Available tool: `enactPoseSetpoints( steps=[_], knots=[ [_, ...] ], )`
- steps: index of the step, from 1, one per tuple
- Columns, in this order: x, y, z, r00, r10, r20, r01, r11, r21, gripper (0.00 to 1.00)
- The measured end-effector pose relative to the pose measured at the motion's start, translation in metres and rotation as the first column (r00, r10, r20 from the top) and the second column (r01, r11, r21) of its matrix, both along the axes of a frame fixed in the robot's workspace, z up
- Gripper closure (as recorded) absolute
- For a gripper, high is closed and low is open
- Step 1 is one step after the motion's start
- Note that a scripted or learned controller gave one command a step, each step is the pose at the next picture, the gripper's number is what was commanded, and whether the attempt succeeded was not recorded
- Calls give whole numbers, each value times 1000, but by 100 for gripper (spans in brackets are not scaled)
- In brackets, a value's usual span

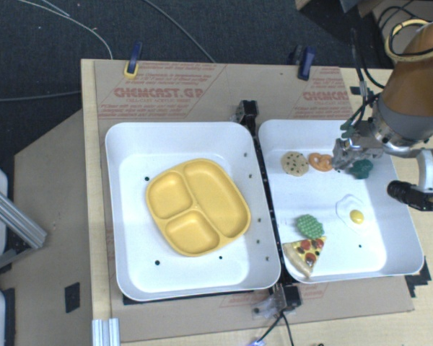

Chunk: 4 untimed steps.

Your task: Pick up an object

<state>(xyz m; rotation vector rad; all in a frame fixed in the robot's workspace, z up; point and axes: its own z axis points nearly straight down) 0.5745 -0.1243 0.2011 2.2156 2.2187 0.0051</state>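
The yellow tray (197,206) looked like smooth, faintly glossy plastic, both white bins (123,193) were smooth plastic with a slight sheen, the board (101,121) beneath them seemed matt brown paper-faced sheet, and the arm's wrist (408,132) showed shiny grey metal.

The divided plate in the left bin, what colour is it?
Yellow; the three-compartment plastic plate shows best in the camera view.

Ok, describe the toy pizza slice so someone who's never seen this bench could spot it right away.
Look in the right-hand white bin, the one without the yellow divided plate. Go to its near-left corner, just below a green knobbly toy. The pizza slice is the only wedge-shaped piece there, pale crust with red and dark toppings.
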Motion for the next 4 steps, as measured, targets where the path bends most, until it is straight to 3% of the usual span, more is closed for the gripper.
enactPoseSetpoints(
  steps=[1,4],
  knots=[
    [-6,45,-2,1000,3,-9,-3,1000,4,100],
    [-24,194,12,1000,4,-10,-4,1000,4,100]
  ],
)
